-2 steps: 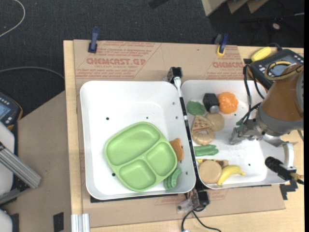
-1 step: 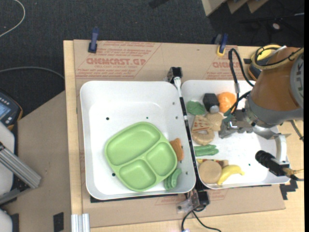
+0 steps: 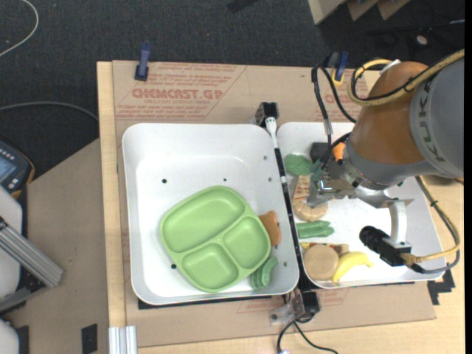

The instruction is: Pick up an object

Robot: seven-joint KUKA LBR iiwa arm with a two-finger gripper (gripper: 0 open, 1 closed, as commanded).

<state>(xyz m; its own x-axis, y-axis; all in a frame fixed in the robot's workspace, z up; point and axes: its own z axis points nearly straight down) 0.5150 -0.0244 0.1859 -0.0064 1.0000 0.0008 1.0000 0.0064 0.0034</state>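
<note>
My gripper [image 3: 321, 189] hangs low over the left part of the right bin [image 3: 413, 198], under the orange-banded wrist. Just below it lies a flat tan cookie-like piece [image 3: 310, 210], touching or nearly touching the gripper. A green leafy toy [image 3: 298, 164] sits just up-left of the gripper. Lower in the same bin are a green pea pod [image 3: 316, 229], a round tan bun [image 3: 321, 260] and a yellow banana [image 3: 352, 262]. The arm hides the bin's back right part.
The left bin [image 3: 147, 161] holds a green divided plate [image 3: 214, 237], an orange piece [image 3: 271, 227] at the plate's right edge and a small green toy [image 3: 264, 273] by the front corner. A black clamp [image 3: 267, 113] sits where the bins meet.
</note>
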